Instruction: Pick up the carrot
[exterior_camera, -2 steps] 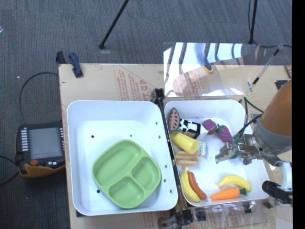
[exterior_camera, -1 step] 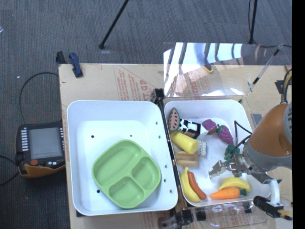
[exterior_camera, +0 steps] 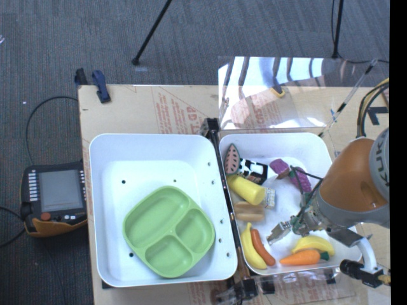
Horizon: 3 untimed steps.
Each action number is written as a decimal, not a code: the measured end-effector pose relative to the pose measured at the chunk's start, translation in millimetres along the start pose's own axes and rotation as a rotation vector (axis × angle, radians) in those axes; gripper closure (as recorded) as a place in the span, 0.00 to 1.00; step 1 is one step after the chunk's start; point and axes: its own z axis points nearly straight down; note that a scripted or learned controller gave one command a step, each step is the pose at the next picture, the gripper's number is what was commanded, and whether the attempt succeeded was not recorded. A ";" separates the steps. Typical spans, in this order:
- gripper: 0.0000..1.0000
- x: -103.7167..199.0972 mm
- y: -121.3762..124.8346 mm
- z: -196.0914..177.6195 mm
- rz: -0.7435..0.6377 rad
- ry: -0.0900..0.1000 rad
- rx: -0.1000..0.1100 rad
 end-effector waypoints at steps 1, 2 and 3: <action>0.00 19.6 62.5 -0.6 0.067 -0.002 -0.003; 0.00 46.2 11.2 0.4 0.200 -0.002 0.000; 0.00 34.5 51.0 0.4 0.597 -0.002 0.001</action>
